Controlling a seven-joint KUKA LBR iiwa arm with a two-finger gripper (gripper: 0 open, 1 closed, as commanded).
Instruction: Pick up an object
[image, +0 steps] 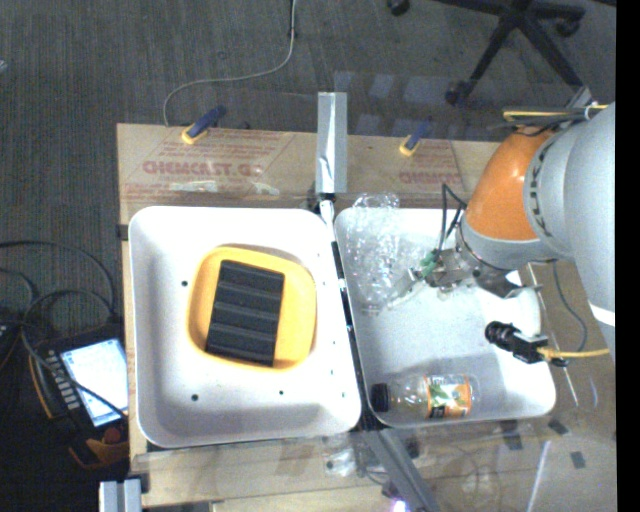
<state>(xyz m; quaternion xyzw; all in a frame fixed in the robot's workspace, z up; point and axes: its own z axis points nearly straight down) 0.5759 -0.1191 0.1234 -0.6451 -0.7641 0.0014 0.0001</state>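
Bottle (428, 395) lying in right white bin (530, 405) on cardboard-topped bench (230, 165), dark carpet (120, 60) around; claw (440, 272) state unclear.

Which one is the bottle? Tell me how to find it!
Look at the right white bin, the one under the grey and orange arm. Along its near edge lies a clear plastic bottle on its side. It has a black cap and an orange label, unlike the crumpled clear plastic farther back.
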